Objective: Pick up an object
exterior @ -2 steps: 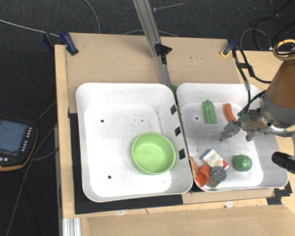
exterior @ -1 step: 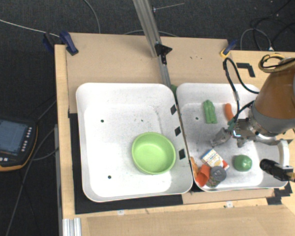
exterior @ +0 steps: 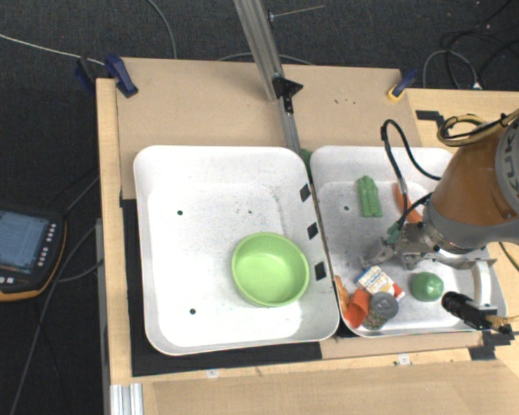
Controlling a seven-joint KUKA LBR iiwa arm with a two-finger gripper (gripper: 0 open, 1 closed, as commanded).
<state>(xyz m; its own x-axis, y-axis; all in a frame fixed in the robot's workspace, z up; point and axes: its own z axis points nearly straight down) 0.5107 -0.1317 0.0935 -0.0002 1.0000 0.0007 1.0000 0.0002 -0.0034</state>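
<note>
Arm (exterior: pixel 480 188) reaches over right bin (exterior: pixel 342 171), gripper (exterior: pixel 404 247) low at the bin floor among the clutter; left bin (exterior: pixel 156 188) carries a green bowl (exterior: pixel 270 269). Approach step, by my read: nothing visibly lifted, grip state cannot tell. Nearest candidates are green ball (exterior: pixel 427 286) and small carton (exterior: pixel 374 278) just beside the gripper, green block (exterior: pixel 368 195) farther up; next move needs centring over one piece.

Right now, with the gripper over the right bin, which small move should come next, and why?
Probably a short descent, straight down. The gripper hangs in the right bin with nothing visibly held, while a green ball, a small white box and a grey round lid lie close in front of it. The green stick lies farther off. Which one it would reach is unclear.
</note>
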